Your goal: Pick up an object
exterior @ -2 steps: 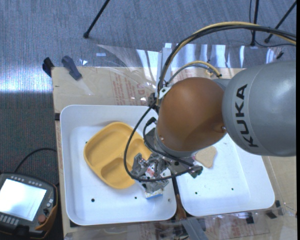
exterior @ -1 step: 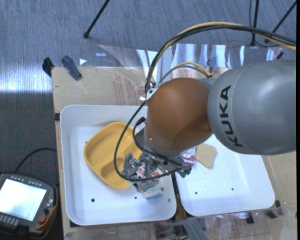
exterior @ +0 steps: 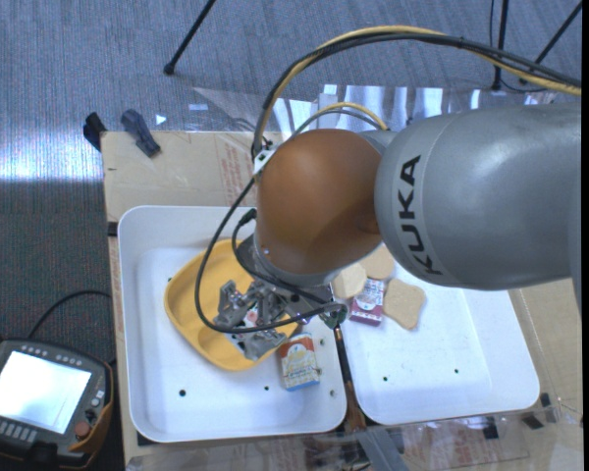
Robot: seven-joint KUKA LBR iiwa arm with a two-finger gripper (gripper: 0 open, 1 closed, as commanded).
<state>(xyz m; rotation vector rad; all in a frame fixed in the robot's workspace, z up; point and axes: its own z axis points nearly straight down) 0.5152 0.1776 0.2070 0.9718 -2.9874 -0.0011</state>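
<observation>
My gripper (exterior: pixel 247 324) hangs low in the left bin (exterior: pixel 147 263), right over a yellow bowl-like dish (exterior: pixel 191 307). The arm's orange band and grey wrist cover much of the dish's right side. A small box with an orange and blue label (exterior: pixel 299 363) lies just right of the dish, near the bin's front right. In the right bin (exterior: pixel 471 371) a small pink and white packet (exterior: pixel 369 302) and two tan sponge-like pieces (exterior: pixel 405 303) sit close to the divider, partly under the arm.
A teach pendant (exterior: pixel 41 395) with a lit screen rests on the floor at the lower left. Black clips (exterior: pixel 137 130) lie on the cardboard behind the left bin. Cables loop over the arm at the top.
</observation>
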